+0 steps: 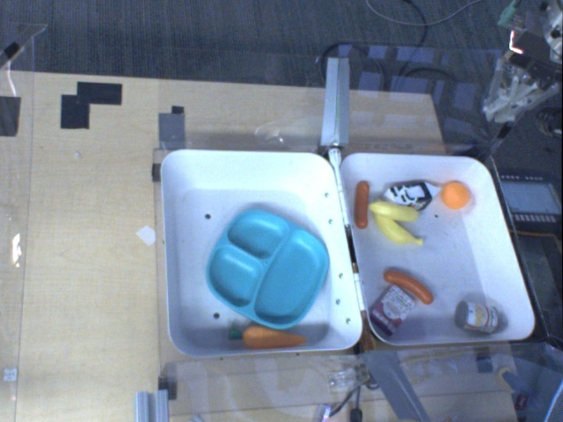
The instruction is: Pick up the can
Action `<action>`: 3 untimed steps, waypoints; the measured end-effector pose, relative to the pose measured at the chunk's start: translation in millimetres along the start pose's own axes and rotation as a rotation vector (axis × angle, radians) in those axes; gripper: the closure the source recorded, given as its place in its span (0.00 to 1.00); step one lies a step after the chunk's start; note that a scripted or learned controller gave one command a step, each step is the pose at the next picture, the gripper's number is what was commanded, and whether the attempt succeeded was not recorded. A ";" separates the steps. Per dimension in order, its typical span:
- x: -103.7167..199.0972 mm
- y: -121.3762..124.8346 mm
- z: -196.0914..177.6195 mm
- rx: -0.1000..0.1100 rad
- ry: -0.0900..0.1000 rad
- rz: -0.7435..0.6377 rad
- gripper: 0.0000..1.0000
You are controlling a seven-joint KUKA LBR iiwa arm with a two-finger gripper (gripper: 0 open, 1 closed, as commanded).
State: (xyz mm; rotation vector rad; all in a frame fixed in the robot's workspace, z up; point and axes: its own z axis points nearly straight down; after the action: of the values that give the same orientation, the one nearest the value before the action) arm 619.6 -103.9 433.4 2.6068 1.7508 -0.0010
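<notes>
Nearest us, the can (479, 316) lay on its side in the near right corner of the right bin (515, 262), grey metal with a pale label, apart from the dark red container (392, 309) and sausage (409, 286). Nothing had been done yet, we judged: the gripper (511, 93) hung beyond the bin's far right corner, well apart from the can. Whether the claw was wide or narrow we could not tell. Approach, grasp and lift all remained.

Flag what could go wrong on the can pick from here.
1. The can lies on its side in the right bin, a sausage touching it: the pincer may catch both.
2. It sits against the bin's left wall, leaving little finger room.
3. The jar nearby could be mistaken for it.
</notes>
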 end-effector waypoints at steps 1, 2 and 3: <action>-82.6 -15.5 -0.2 0.000 0.000 -0.024 1.00; -120.2 -64.0 40.2 0.000 0.000 -0.282 1.00; -102.4 -17.6 36.5 -0.001 0.000 -0.358 1.00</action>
State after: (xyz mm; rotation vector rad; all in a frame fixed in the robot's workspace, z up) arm 564.6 -192.0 397.0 2.2524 2.1867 0.0002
